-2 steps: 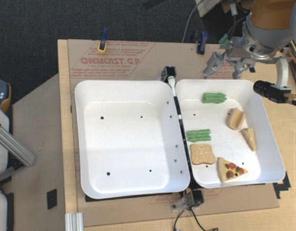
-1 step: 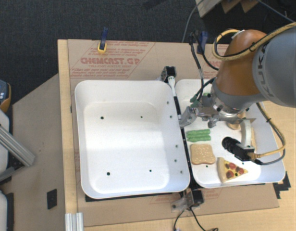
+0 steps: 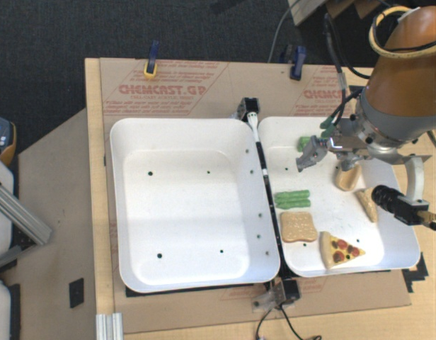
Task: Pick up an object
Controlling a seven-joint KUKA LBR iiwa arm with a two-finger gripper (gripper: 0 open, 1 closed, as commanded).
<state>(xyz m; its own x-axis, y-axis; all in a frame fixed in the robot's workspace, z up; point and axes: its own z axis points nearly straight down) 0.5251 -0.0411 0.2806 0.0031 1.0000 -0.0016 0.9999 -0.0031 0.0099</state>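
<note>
Two white bins (image 3: 190, 204) sat on the surface; the arm (image 3: 398, 69) hid some food, jaws unclear.

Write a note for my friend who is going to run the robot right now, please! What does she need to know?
Gripper: over the back of the right bin, nothing seen between its fingers. I cannot tell if they are open or shut.

Things, all in the right bin: green beans near the divider, bread slice just in front of them, pizza slice at the front, a small green piece by the gripper, and two tan pieces under the arm. The left bin is beside it.

Done: nothing picked up.

Left: grab one thing and lift it.
</note>
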